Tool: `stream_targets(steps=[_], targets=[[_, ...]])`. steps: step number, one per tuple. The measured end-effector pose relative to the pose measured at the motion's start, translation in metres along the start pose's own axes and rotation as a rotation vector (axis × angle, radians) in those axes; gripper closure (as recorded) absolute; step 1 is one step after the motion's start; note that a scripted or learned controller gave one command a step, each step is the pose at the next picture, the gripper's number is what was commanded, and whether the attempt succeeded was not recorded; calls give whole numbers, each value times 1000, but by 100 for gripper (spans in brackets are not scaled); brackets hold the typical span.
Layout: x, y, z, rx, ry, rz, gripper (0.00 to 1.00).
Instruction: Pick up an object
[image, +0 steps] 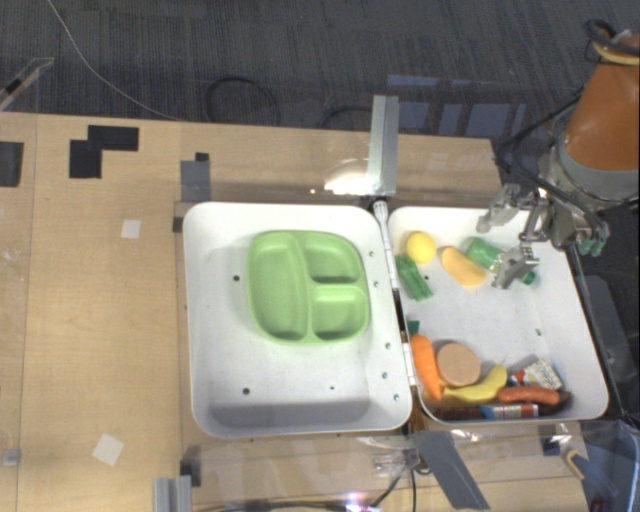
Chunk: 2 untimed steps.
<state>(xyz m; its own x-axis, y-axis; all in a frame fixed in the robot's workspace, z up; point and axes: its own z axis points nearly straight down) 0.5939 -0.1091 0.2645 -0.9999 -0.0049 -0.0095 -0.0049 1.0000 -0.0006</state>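
The wooden counter carries two shallow white bins side by side. The left bin holds a green divided plate near its middle. The right bin holds the small items. The grey arm with its orange band reaches in at the upper right, and its end effector hangs over the bin's upper right part with fingers spread apart, gripping nothing. Just to its left lie a yellow oval piece, a lemon and a green block. Along the near wall (crowded together) sit a carrot, a round brown disc, a banana and a red sausage-like piece.
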Motion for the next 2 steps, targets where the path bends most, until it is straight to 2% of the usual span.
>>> stream_targets(steps=[1,2], targets=[[-33,11,119,-3,9,-59,0],[-73,24,178,-2,15,10,0]])
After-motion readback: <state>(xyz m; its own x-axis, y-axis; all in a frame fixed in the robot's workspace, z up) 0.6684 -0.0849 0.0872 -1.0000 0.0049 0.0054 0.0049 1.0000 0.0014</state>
